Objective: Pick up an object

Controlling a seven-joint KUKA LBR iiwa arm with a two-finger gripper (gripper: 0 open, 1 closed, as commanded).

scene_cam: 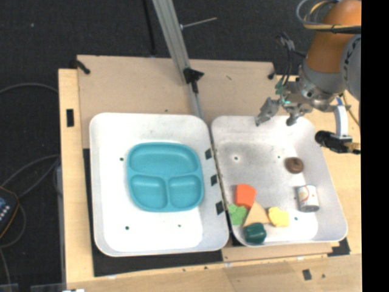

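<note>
No readable writing anywhere; the can (307, 198) has a white label with a red patch, text too small to make out.

Surface: tan wooden bench (70, 163) on a dark floor, with two white bins side by side. A slanted metal pole (172, 38) crosses in from the top and ends just behind where the bins meet. Black cables lie on the floor at far left.

Gripper (276, 113) hangs over the right bin's (255, 142) far edge, fingers spread apart, nothing between them. Grey arm with orange band (333, 35) rises behind it to the right.

Everything pickable lies nearer the camera than the gripper, all apart from it. Brown disc (295, 165) is closest, a little toward the camera and slightly right. The can lies on its side beyond that, near the right wall. Orange block (245, 194) sits toward the camera and left of the gripper. At the bin's near edge is a cluster: green piece (237, 213), tan wedge (258, 213), yellow piece (279, 216), dark green piece (255, 232), touching or just beside one another.

Left bin (109, 132), well left of the gripper, holds a teal tray (164, 176) with three compartments.
</note>
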